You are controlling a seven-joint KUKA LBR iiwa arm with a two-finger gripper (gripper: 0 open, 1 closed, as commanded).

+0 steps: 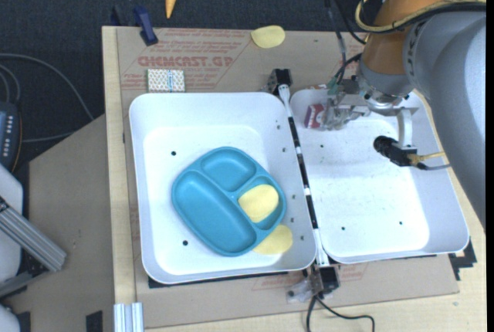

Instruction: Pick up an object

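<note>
Red-and-white object point(312, 116) lay in the upper left corner of the right bin point(370, 207), close against the bin's wall; it was small and partly covered by my gripper point(333, 116), so I could not make out what it was or its full outline; my gripper hung directly beside it on its right, seemingly touching or just above it, though the slanted view did not settle which; whether my gripper was open or closed I could not tell, and nothing showed clearly as gripped; my arm's grey body was cut off by the right edge of the frame.

In the left bin point(158, 139) a blue divided plate point(220, 199) sat tilted across the middle; a yellow piece point(259, 201) rested in its right compartment, and a second yellow piece point(275, 242) lay just beside the plate's lower right edge, half tucked under it; above the bins, on the brown board point(208, 52), sat a yellow lump point(268, 36) and a small patterned pad point(166, 79); a small orange item point(170, 3) lay on the dark floor in the upper left, too small to identify.
</note>
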